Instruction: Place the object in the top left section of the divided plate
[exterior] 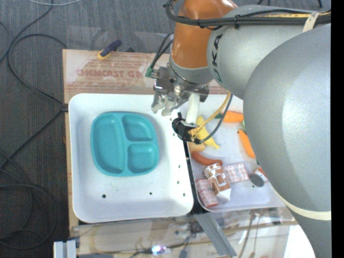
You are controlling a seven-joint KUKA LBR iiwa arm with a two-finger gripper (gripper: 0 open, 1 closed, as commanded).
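End effector [165, 105] over left bin [80, 198] rim, finger state unclear. Plate [124, 143] empty. Banana [205, 136] likely light, slick; grip mid-body.

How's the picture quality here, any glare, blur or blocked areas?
Camera view: even, soft lighting, no strong glare on the left white bin; the teal divided plate is sharp; the arm looms large and slightly soft, blocking much of the right bin; the gripper looks slightly blurred.

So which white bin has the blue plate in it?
The left bin holds the blue plate. The right bin holds food instead, such as a banana and a carrot.
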